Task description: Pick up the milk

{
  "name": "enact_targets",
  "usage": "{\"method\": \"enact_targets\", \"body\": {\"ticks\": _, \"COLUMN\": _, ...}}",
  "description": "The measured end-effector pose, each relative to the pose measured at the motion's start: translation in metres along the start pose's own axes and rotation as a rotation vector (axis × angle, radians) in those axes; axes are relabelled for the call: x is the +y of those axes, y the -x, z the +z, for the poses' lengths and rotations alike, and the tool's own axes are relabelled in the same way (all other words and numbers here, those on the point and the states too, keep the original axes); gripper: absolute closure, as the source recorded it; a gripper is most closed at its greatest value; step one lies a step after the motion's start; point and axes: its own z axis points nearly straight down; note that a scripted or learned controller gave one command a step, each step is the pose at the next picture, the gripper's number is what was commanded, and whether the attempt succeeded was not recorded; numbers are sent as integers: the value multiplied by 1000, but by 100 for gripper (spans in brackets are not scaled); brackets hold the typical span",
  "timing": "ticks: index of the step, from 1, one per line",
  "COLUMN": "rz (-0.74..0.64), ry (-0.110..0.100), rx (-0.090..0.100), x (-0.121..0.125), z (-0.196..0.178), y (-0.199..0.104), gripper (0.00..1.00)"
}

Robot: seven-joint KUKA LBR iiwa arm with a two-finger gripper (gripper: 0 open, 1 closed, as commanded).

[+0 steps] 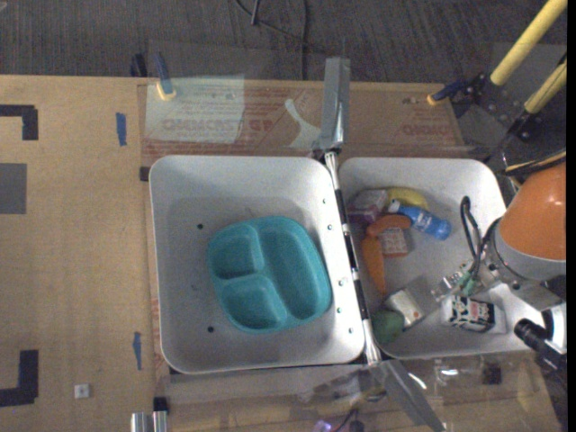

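How far the gripper (461, 288) has its jaws parted cannot be told. The milk carton (472, 314), white with black cow patches, lies just below it in the right bin (423, 347).

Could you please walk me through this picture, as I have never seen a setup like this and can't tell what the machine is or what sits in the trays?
One camera fixed above a bench looks down at a slant. The grey shape with an orange band at the right is a robot arm, reaching in from that side. Two shallow white bins sit side by side. The left bin holds a teal divided plate. The right bin holds small toy groceries: a banana, a blue bottle, an orange carrot-like piece, a green item and a small grey carton. The gripper hangs just over a black-and-white milk carton; whether it grips anything is unclear.
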Motion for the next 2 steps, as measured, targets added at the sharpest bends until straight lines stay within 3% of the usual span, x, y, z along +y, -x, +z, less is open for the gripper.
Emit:
{"method": "enact_targets", "body": {"ticks": 1, "rz": 92, "ry": -16, "rx": 15, "x": 33, "z": -99, "y": -75, "gripper": 100}}
{"method": "enact_targets", "body": {"ticks": 2, "rz": -163, "ry": -11, "rx": 13, "x": 44, "z": -118, "y": -16, "gripper": 100}}
